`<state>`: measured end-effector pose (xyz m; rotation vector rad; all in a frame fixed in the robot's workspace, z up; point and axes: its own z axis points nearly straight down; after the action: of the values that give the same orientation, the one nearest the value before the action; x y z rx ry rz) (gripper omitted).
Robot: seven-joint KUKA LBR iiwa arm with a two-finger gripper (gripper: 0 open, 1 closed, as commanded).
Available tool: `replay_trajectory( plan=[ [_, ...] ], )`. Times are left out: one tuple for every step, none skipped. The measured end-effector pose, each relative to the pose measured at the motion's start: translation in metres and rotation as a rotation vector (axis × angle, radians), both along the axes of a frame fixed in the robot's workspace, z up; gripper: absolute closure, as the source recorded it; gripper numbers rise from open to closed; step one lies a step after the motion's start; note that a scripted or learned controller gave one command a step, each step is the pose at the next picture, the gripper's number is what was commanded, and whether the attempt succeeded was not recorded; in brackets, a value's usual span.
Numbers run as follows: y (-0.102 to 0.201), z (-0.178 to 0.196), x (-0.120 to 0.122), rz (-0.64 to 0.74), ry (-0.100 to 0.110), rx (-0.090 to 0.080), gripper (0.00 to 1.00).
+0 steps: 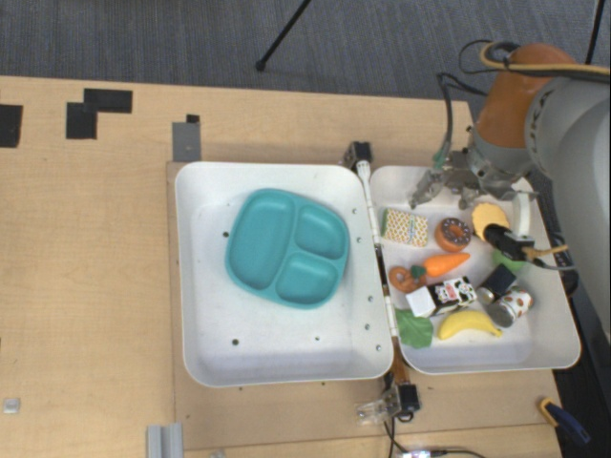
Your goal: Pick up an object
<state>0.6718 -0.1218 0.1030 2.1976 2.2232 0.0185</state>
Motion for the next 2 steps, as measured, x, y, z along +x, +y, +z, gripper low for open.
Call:
replay_trajectory(
  plan=[
    [-0.023,-0.017,-0.055,-0.009,0.015,0.002,0.00],
    [-0.074,-0.018,-0.009,-0.006,0.016,0.003,0.00]
  ],
)
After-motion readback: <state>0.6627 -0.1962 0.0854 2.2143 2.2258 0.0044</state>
